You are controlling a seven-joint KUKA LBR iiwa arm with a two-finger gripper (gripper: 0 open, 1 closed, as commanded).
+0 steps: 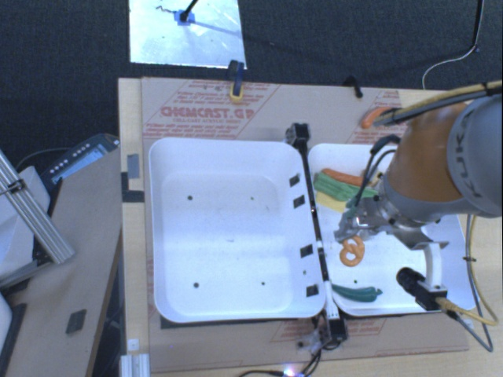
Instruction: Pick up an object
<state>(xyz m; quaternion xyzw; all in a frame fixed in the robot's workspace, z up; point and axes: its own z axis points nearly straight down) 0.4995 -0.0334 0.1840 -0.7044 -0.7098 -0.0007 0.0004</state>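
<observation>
Orange pretzel (352, 251) lying in the right bin (385, 301), lower middle of frame. Gripper (355, 228) hovering just above it, fingers impossible to tell apart. Probably approaching for grasp; next, lowering straight and closing around pretzel.

Both white bins (228, 234) under me look like smooth, slightly glossy plastic. The bench board (314, 104) is matt, cardboard-like, printed in red. My arm's orange band (420, 155) shines, glossy; the grey shell beside it is smooth too. The pretzel (352, 251) looks rubbery and matt, the green pepper (355, 292) smooth, faintly shiny. Beyond, dark carpet (63, 53), rough cloth.
</observation>
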